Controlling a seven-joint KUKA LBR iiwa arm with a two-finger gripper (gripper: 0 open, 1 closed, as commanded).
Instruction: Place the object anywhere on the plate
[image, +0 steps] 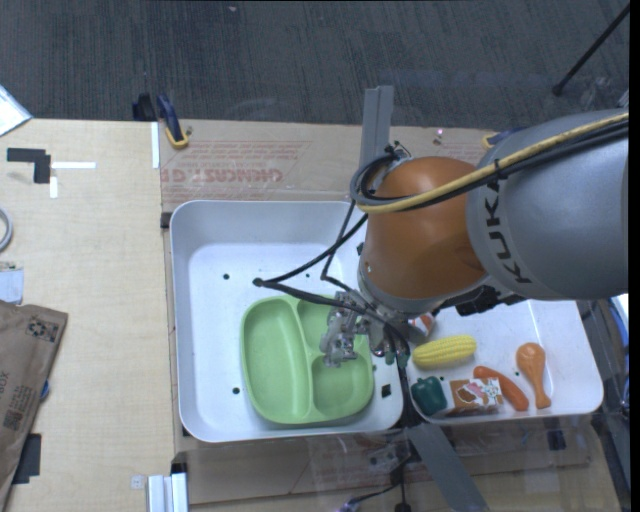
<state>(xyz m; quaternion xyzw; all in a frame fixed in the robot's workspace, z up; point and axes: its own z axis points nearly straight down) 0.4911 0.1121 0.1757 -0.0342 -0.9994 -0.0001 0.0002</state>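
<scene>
Camera view: gripper (341, 343) hovered over green plate (300, 360) right compartment, probably for release; fingers' state impossible to tell; corn (444, 350) lay right of plate.

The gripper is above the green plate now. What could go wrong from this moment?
1. The gripper hangs over the green plate at the ridge between its compartments; a release there may bounce or tip an object.
2. The black cables trail low across the left bin and could snag its wall.
3. The corn lies close to the arm's wrist and may be knocked.
</scene>
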